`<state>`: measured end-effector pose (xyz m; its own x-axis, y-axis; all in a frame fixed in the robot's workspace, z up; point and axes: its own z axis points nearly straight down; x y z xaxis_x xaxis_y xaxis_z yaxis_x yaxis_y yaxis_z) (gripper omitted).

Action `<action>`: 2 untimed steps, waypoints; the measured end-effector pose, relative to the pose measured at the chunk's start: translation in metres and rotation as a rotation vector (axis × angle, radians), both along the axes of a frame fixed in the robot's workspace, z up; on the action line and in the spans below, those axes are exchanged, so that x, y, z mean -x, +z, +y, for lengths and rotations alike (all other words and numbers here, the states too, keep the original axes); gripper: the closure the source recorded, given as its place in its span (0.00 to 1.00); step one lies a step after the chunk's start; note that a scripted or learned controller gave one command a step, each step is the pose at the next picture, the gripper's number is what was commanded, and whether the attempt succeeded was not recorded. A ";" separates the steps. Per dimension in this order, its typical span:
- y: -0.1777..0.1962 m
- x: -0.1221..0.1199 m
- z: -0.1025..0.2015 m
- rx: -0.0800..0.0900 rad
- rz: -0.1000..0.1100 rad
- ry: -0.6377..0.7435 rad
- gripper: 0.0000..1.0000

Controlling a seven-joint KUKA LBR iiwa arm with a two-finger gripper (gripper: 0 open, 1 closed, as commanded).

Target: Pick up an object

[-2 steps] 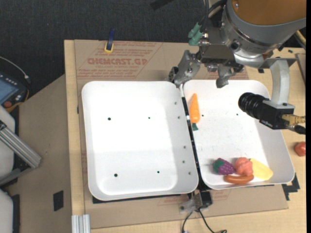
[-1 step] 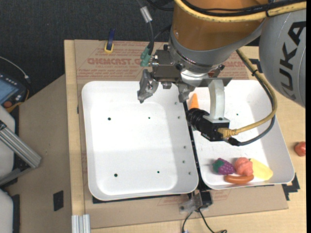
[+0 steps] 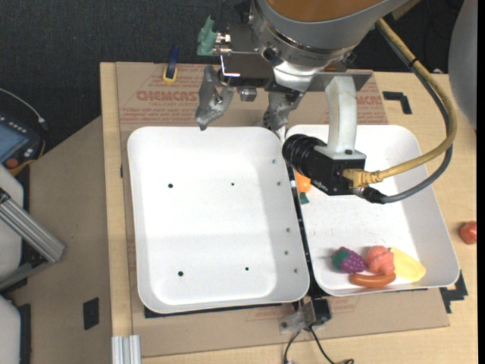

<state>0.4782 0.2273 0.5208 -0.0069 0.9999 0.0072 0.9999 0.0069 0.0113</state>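
Observation:
My gripper (image 3: 242,114) hangs over the far rim of the left bin (image 3: 204,226), open, with its two fingers (image 3: 209,106) spread wide and nothing between them. The toy food lies in the near corner of the right bin (image 3: 409,196): a purple grape bunch (image 3: 348,260), an orange-pink fruit (image 3: 381,258), a yellow piece (image 3: 410,268) and a red chili (image 3: 371,280). A small orange and green item (image 3: 303,183) sits at the right bin's left wall, partly hidden by the black unit on the wrist. All of these are well to the right of and nearer than the gripper.
A black camera unit (image 3: 324,170) on a white bracket with a yellow cable (image 3: 424,158) hangs over the right bin. A blue and yellow clip (image 3: 170,67) lies on the cardboard at the back left. An orange object (image 3: 470,232) sits outside the right bin.

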 end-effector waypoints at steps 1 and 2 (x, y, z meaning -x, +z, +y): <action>0.016 -0.011 -0.073 0.007 0.004 -0.015 0.00; 0.014 0.000 -0.040 0.005 0.009 -0.003 0.00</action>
<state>0.4787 0.1878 0.5350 -0.0039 1.0000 0.0020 1.0000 0.0039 0.0025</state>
